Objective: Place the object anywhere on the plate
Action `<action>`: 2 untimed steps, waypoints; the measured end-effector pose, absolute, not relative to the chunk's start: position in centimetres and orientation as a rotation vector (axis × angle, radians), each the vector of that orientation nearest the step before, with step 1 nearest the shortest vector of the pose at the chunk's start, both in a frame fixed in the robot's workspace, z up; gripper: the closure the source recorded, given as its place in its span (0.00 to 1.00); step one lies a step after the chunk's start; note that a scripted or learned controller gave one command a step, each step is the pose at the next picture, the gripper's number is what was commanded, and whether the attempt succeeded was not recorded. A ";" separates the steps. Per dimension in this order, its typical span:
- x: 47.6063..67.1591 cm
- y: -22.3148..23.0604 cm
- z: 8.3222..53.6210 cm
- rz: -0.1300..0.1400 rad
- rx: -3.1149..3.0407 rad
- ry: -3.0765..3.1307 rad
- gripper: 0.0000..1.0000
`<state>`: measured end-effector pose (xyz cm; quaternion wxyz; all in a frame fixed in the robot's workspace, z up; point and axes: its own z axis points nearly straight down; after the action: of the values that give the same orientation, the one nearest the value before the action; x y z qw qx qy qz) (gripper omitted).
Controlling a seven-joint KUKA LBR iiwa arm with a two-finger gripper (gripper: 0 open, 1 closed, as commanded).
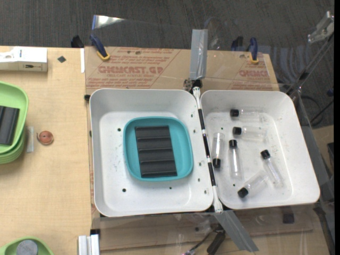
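Dark grey carpet runs behind a wooden bench (48,195) bearing two shallow white bins. Inside the left bin (106,195) sits a teal plate (130,161) carrying a black ribbed insert (155,151). To the plate's right, past the rims where the bins meet, the right bin (300,137) holds six clear vials with black caps, scattered and lying flat; one vial (232,156) lies near the bin's middle. Left of the plate, at the bench edge, stands a green dish (16,102).

One fixed cam above bench, slanted down, mid-range, left bin (106,142) & right bin (297,142) in frame
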<state>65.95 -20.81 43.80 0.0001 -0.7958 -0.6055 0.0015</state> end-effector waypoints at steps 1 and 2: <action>65.5 -19.3 27.1 0.004 -2.531 -1.860 0.00; 65.9 -21.1 35.2 0.005 -2.641 -1.702 0.00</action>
<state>65.91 -21.11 35.17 0.0000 -0.8406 -0.5417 0.0015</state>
